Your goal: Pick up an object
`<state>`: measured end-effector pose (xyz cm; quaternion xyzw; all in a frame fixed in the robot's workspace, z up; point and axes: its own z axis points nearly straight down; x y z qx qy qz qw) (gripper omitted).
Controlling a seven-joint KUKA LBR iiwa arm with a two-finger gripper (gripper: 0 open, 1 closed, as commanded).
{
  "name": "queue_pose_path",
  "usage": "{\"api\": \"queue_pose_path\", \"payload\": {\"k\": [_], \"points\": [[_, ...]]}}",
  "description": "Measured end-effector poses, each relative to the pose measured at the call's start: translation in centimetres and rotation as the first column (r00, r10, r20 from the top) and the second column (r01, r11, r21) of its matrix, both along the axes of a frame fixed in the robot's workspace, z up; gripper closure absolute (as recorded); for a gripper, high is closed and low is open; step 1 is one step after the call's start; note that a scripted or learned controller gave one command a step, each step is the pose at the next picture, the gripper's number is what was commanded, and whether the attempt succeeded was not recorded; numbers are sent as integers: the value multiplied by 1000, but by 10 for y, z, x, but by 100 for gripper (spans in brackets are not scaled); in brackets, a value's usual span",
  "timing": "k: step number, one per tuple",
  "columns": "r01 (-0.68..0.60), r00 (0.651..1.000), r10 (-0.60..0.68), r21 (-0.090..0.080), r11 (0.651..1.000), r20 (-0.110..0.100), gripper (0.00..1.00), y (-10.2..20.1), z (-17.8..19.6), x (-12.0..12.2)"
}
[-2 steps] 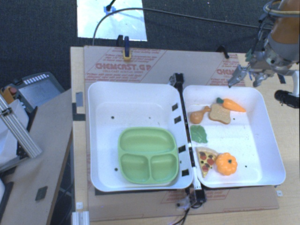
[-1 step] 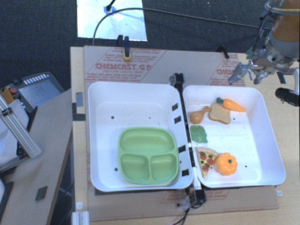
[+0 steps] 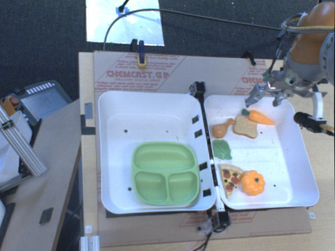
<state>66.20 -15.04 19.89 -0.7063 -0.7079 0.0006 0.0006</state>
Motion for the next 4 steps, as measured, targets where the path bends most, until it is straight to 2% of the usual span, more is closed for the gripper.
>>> {"api": "queue_pose_path", "payload": {"k": [1, 2, 3, 4], "points": [[-3, 1000, 3, -1, 1000, 2, 0, 9, -46, 0], [-1, 1000, 1, -5, 1000, 15, 0, 8, -87, 1], [-4, 1000, 4, -7, 1000, 18, 100, 7, -76, 2], [0, 1000, 0, -1, 1000, 9, 100, 8, -15, -4]]}}
